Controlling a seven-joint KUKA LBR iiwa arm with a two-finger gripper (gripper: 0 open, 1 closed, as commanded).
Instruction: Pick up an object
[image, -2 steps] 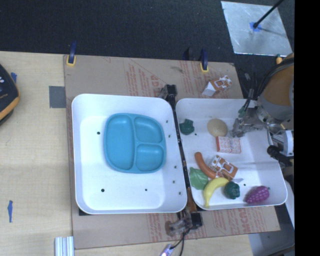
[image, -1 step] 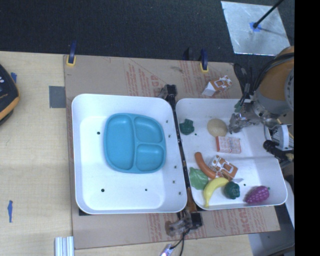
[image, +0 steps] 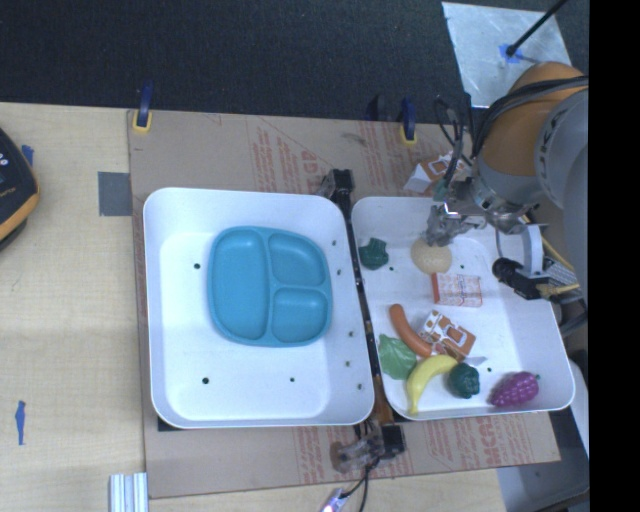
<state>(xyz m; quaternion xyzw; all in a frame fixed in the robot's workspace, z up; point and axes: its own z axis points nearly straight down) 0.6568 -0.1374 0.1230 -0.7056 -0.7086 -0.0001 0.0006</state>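
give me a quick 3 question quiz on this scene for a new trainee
1. True or false: the blue divided plate lies in the right bin.
2. Which item sits nearest the gripper? A) purple grapes B) pale round item C) banana
3. Fill in: the banana lies near the ____ edge of the right bin, as the camera sees it.

Key
1. False; it lies in the left bin.
2. B; it lies just below the gripper in the view.
3. Bottom; beside a dark green item.
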